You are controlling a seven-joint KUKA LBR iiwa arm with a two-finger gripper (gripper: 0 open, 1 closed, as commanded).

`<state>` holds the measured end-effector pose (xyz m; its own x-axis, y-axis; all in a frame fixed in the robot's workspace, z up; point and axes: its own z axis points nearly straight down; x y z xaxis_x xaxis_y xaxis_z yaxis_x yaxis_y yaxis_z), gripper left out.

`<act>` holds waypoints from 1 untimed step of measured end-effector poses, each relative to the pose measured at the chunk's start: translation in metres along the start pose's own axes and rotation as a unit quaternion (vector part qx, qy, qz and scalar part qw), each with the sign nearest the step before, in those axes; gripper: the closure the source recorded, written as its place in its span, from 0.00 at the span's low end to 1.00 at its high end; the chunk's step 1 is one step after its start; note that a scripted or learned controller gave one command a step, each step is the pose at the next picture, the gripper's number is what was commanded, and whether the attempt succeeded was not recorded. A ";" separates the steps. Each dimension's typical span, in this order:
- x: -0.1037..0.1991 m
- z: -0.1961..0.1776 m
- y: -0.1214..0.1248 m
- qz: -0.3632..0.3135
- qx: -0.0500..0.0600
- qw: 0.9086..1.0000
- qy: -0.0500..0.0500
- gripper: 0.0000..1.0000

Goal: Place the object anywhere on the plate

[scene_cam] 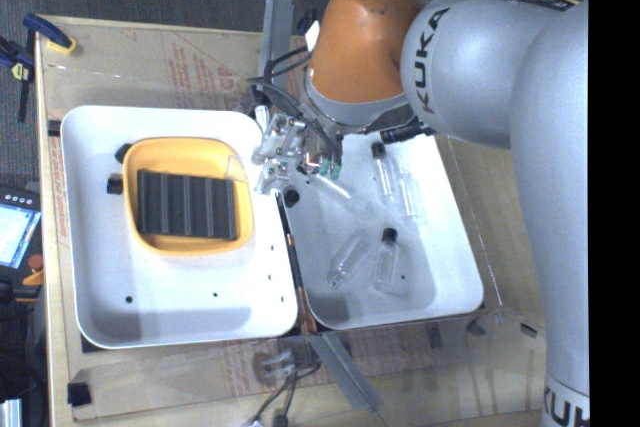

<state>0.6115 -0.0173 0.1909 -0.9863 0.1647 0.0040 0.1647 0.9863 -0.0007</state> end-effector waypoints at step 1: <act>0.000 0.000 0.000 0.000 0.000 1.000 0.000 0.00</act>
